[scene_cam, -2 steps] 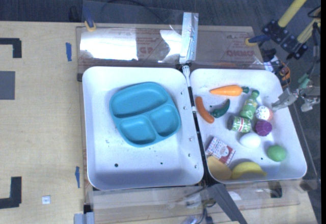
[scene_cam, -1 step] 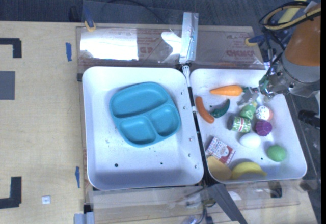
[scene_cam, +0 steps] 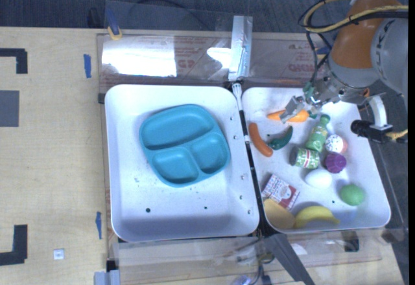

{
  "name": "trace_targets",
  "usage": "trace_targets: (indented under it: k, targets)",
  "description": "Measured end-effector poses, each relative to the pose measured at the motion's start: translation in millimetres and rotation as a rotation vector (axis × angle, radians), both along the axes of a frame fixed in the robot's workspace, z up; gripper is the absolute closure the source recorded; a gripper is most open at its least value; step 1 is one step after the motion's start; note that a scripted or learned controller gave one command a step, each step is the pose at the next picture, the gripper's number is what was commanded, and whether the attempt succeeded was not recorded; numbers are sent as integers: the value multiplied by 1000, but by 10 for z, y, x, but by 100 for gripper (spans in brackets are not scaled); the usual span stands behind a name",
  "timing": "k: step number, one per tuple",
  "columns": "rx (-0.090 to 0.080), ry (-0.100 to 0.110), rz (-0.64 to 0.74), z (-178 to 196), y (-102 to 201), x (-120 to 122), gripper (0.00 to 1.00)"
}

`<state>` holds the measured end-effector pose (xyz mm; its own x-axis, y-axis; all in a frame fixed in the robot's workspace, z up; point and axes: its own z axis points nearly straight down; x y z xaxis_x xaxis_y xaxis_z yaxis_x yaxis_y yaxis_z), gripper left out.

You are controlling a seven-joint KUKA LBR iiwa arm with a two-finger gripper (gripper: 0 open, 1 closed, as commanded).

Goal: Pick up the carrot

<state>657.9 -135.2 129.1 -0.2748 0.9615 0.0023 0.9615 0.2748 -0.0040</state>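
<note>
The end effector (scene_cam: 303, 103) is hovering at the upper left of the right bin (scene_cam: 379, 203), directly over the carrot (scene_cam: 290, 116). The carrot is lying on the bin floor near the far wall, its long axis running roughly left to right, thick end toward the arm. The metal fingers are sitting just above its middle; whether they are spread or closed on it cannot be told from this slant, so no grasp is being claimed.

Judgement: the coming move is turning on a short straight descent, since the carrot is lying under the tool rather than off to a side.

Right bin contents: a hot dog (scene_cam: 260, 140) and a dark green vegetable (scene_cam: 283, 140) just left of the carrot, a green bottle (scene_cam: 317, 134), a can (scene_cam: 306, 158), a purple ball (scene_cam: 335, 162), an egg (scene_cam: 318, 179), a lime (scene_cam: 352, 194), a banana (scene_cam: 314, 215), a small carton (scene_cam: 280, 190).

Left bin (scene_cam: 123, 212): a blue divided plate (scene_cam: 185, 143) is resting in it.
</note>
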Motion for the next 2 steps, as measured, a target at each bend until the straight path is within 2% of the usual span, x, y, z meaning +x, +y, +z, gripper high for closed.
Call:
trace_targets:
  k: [1,2]
  targets:
    - [-2,-6,-92,-449,-101,104,0]
    - [-3,2,-87,-386,-92,97,100]
